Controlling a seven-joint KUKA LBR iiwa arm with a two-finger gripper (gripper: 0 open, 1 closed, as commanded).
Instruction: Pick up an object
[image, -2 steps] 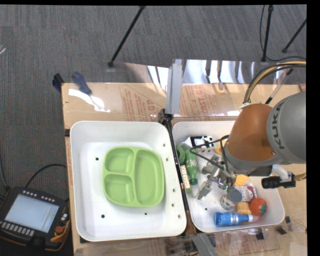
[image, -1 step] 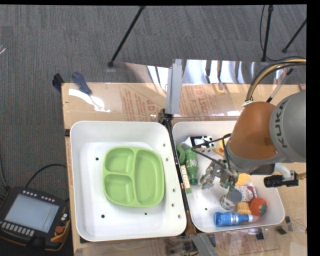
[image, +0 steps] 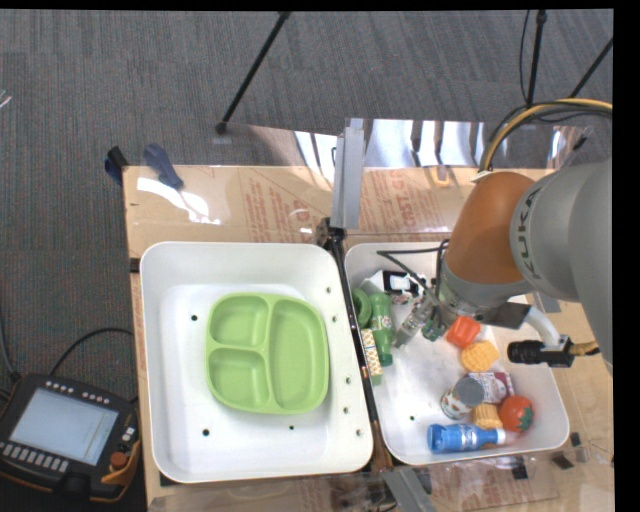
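Right bin: tool over green bottle, bottle's long axis up-down in view; tool's state unclear.

Faint reddish print on bench sheet, unreadable; blue bottle label too small.

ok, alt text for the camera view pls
The grey arm's gripper hangs low in the right bin among toy groceries, near a green bottle and a blue bottle. The left bin holds a green divided plate.
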